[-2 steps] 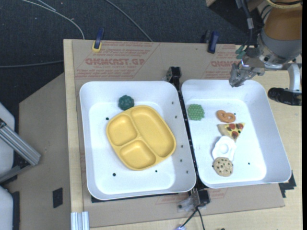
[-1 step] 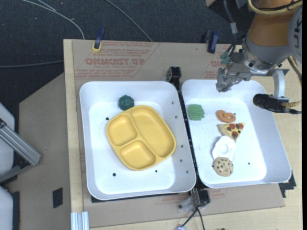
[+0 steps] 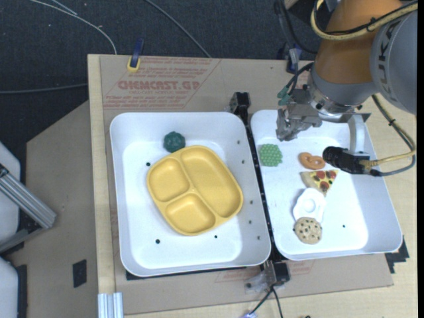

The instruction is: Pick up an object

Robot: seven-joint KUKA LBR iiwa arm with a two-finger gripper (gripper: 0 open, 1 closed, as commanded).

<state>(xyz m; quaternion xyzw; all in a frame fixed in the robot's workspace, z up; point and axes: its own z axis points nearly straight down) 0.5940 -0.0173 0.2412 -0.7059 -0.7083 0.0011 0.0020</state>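
Observation:
My gripper (image 3: 286, 134) hangs over the upper left part of the right bin (image 3: 371, 234), just above and right of a light green bumpy ball (image 3: 270, 154). Nothing shows between its fingers. Further right in that bin lie an orange pretzel-shaped piece (image 3: 311, 160), a pizza slice (image 3: 320, 179), a white fried egg shape (image 3: 309, 204) and a chocolate chip cookie (image 3: 307, 230). The left bin (image 3: 132, 244) holds a yellow divided plate (image 3: 193, 189) and a dark green ball (image 3: 174, 141) at the plate's upper left.
The two bins sit side by side on a cardboard sheet (image 3: 165, 81). A black clamp (image 3: 240, 102) stands at the top of the seam between them. A yellow and blue clip (image 3: 135, 55) sits at the cardboard's far left edge.

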